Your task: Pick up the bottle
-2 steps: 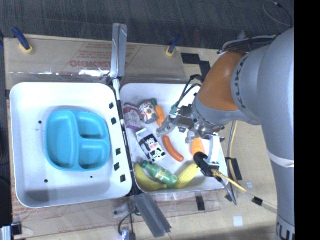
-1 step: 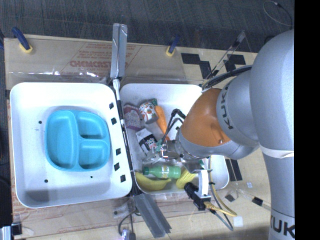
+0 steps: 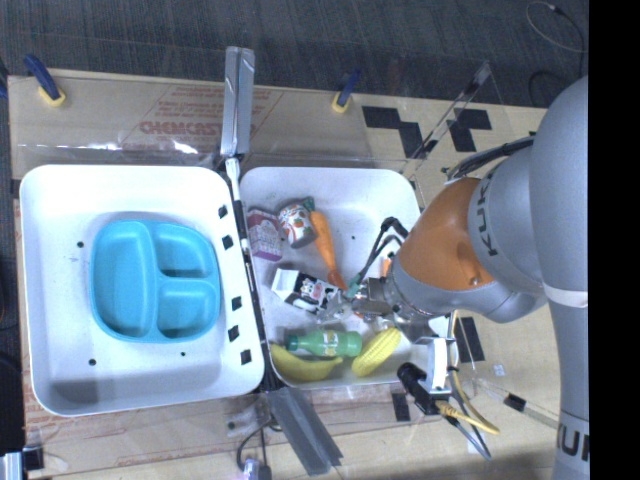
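Observation:
A small green bottle [image 3: 323, 344] with a white label lies on its side near the front of the right bin [image 3: 372, 190], between two yellow bananas. The arm reaches in from the right, and its gripper [image 3: 362, 301] hangs low over the bin just above and right of the bottle, close to the orange carrot's lower end. The wrist hides the fingers, and nothing shows held between them.
The right bin also holds an orange carrot [image 3: 326, 248], a small can [image 3: 296, 223], a maroon packet [image 3: 263, 236], a black-and-white box [image 3: 303, 289] and bananas [image 3: 304, 366] [image 3: 377, 352]. The left bin [image 3: 50, 298] holds a blue divided tray [image 3: 155, 279].

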`<state>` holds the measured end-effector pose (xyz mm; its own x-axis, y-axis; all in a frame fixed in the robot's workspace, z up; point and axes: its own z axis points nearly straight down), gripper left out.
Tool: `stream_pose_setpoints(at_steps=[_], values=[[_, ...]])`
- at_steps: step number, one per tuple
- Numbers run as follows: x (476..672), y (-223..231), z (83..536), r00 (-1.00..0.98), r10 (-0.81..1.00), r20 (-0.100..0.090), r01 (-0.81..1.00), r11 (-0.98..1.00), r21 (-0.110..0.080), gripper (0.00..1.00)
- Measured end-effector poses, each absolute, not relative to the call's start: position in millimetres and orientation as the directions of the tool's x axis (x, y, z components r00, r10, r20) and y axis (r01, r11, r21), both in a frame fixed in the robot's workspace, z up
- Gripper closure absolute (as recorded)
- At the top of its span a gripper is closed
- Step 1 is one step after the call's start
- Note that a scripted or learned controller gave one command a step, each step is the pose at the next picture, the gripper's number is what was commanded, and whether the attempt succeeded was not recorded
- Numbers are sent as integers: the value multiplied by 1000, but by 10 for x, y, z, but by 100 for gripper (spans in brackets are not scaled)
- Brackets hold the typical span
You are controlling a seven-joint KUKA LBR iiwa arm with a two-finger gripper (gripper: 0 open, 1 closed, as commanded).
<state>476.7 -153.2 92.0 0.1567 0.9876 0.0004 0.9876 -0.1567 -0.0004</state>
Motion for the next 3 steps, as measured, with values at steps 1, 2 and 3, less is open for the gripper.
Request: stream_pose_setpoints(at_steps=[1,2,3], values=[[4770,-1530,1015,151,989,0,989,-151,-1,100],[5114,-1773,914,-2,1000,0,1000,2,-1,100],[5113,-1778,915,-1,1000,0,1000,1,-1,0]])
